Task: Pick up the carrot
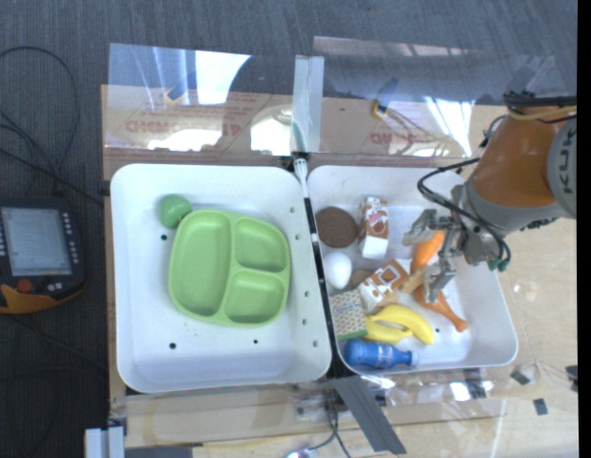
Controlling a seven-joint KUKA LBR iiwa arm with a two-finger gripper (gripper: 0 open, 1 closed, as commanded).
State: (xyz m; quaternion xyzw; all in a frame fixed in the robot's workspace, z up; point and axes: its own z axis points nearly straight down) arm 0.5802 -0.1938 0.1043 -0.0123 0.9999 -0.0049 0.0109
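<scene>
The fingers are spread a bit and pinching the carrot from the looks of it: the orange stub sits right between the metal tips, tilted, pointing down toward the near-left. So the gripper has the carrot, hovering over the right side of the right bin.

Just under the gripper, on the near side, there's another orange piece lying on the bin floor. Hard to say what it is, might be a second carrot bit or something else entirely.

Left of the gripper is the clutter: a small red and white carton toward the far side, a white cube touching it, a brown disc further left, and an egg near the divider. Nearer to me sits a little box, then a banana, and a blue bottle lying along the near wall.

The arm comes in from the right, with that big orange band above the wrist.

The left bin has a green divided plate in the middle and a green ball touching its far-left corner. Well off to the left, on the floor, there's a pendant with a screen.
</scene>
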